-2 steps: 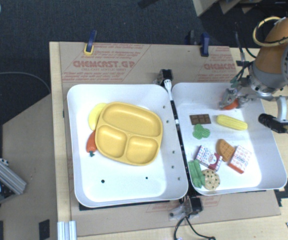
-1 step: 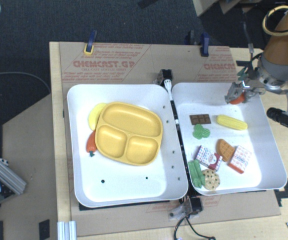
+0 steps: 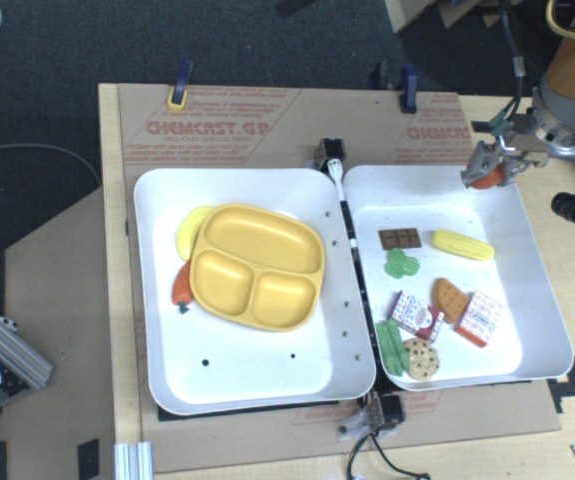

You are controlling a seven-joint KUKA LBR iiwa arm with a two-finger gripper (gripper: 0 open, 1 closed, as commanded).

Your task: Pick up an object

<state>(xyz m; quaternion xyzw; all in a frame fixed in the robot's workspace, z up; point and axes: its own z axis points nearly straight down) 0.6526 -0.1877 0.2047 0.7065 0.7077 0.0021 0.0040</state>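
Gripper (image 3: 489,168) above the far rim of the right bin (image 3: 537,298), small orange-red object (image 3: 485,178) between its fingers.

Landmark: yellow corn cob (image 3: 463,245) in the right bin. Gripper and held object sit beyond the cob, clear of the bin floor. Brown chocolate bar (image 3: 400,238) just left of cob; green piece (image 3: 401,263) below that; cookie (image 3: 422,360) nearest the camera.

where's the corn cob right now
In the camera view the corn cob lies in the right bin, in its upper half, just right of the brown chocolate bar and above the red-and-white packet.
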